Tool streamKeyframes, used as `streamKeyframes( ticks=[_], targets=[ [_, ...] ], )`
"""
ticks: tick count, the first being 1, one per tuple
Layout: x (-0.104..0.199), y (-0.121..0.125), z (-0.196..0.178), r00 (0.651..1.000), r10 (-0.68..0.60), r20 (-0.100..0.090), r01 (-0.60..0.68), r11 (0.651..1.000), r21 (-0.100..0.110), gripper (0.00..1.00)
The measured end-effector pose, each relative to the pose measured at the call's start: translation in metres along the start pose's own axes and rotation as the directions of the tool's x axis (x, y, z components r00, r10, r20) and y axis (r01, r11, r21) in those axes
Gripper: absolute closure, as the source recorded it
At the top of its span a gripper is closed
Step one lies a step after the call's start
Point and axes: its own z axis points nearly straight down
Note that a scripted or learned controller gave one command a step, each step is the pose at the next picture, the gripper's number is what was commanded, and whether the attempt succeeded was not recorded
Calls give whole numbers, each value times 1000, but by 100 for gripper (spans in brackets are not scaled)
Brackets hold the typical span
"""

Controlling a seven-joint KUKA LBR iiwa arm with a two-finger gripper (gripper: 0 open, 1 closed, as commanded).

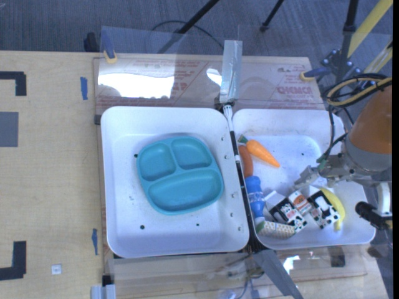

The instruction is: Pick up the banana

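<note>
Now, best to lower the hand (pixel 315 174) slowly; fingers' state cannot be told. Banana (pixel 336 209) just below the hand, touching the black-and-white toy (pixel 312 209); approach from its free side.

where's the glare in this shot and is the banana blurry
Camera view: strong glare on the clear panel behind the left bin; the banana reads sharp enough but is partly covered by clutter; the claw nearby looks soft and its detail is hard to read.
</note>
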Motion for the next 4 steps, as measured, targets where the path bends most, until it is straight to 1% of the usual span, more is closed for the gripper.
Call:
streamKeyframes(
  ticks=[1,2,3,4],
  targets=[
    [-17,47,1,992,127,-23,-127,992,-3,0],
    [-23,46,-8,992,126,-6,-126,992,-10,100],
    [-15,54,-59,994,109,3,-109,994,-3,100],
    [50,42,-125,997,76,2,-76,997,-4,100]
  ],
)
